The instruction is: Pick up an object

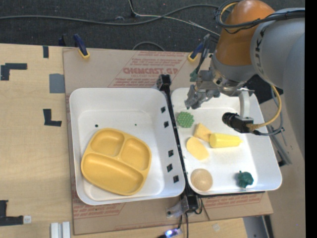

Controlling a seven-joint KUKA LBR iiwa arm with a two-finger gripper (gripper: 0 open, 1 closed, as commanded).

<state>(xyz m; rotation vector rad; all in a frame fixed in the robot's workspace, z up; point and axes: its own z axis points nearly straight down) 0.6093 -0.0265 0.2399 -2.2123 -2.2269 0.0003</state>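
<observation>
The right bin (262,157) holds several small items: a green bumpy ball (185,119), a yellow wedge (201,131), a yellow cone-like piece (225,141), a pale yellow oval (197,148), a tan round piece (201,179) and a dark green lump (244,179). My gripper (194,99) hangs over the bin's far left part, just above and behind the green ball. Its fingers point down with nothing visible between them.
The left bin (81,103) holds a yellow divided plate (116,160). A black divider (171,133) runs between the bins. Clamps (81,48) and cables sit at the cardboard's far edge. The arm's orange band (242,26) looms over the right bin's back.
</observation>
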